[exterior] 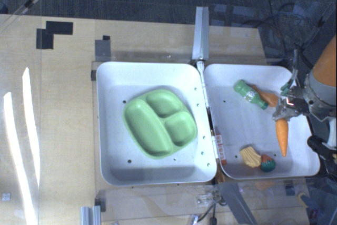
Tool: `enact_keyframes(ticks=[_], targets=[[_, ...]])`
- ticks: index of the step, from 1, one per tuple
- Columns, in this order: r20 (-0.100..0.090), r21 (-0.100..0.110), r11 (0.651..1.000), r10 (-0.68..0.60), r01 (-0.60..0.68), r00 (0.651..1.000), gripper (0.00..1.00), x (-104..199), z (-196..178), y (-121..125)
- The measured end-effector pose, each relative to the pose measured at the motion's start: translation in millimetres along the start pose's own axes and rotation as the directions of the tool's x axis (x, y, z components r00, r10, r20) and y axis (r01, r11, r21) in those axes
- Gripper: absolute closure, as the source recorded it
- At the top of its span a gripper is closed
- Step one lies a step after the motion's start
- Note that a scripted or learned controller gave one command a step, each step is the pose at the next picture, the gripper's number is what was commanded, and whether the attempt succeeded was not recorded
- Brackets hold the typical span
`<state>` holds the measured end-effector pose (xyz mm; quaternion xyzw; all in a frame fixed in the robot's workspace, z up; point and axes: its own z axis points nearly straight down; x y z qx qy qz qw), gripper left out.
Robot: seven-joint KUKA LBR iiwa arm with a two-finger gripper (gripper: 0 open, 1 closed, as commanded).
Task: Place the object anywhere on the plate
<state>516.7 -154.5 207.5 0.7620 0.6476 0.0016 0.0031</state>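
Note:
A green plate with three compartments lies in the left bin. My gripper is over the right side of the right bin, shut on the thick end of an orange carrot. The carrot points down the view towards the bin's front edge. The arm comes in from the right, and its wrist covers the fingers' upper part.
In the right bin, a green bottle lies at the back with a second orange piece beside it. A yellow item and a small red and green item sit near the front. A metal divider stands between the bins.

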Motion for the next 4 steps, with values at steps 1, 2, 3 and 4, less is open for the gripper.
enact_keyframes(ticks=[1,2,3,4], targets=[[-0.002,0.004,1.0,-0.026,0.026,1.0,1.0,94,18,40],[-0.003,0.003,0.99,-0.139,0.139,0.99,1.0,158,23,59],[-0.004,0.002,0.994,-0.107,0.107,0.994,1.0,248,-19,19],[-0.004,0.001,0.994,-0.108,0.108,0.994,0.0,247,-19,19]])
